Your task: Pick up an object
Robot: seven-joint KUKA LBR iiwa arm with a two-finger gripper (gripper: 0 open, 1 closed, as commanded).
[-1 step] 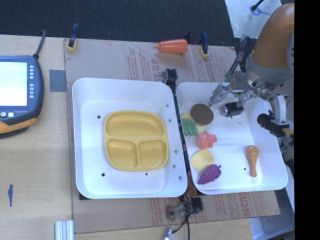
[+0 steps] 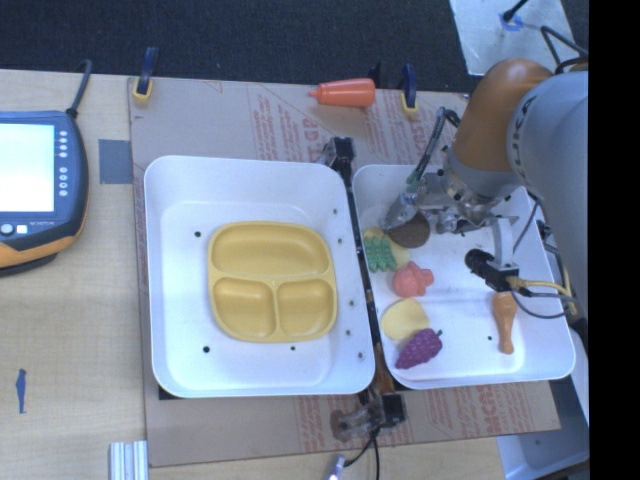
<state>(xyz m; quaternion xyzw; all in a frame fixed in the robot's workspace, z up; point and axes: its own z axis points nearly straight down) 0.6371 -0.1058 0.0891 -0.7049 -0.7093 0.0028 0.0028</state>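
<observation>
The arm reached in from three o'clock, its jaws low over the right bin near a brown object; whether they were spread or pressed together could not be told. At six o'clock of it lay green, pink, yellow and purple grape toys. The left bin held a yellow divided tray.

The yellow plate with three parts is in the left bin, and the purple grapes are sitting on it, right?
Not quite. The yellow plate is in the left bin, but the purple grapes lie in the right bin, beside a yellow toy. The camera view shows this.
</observation>
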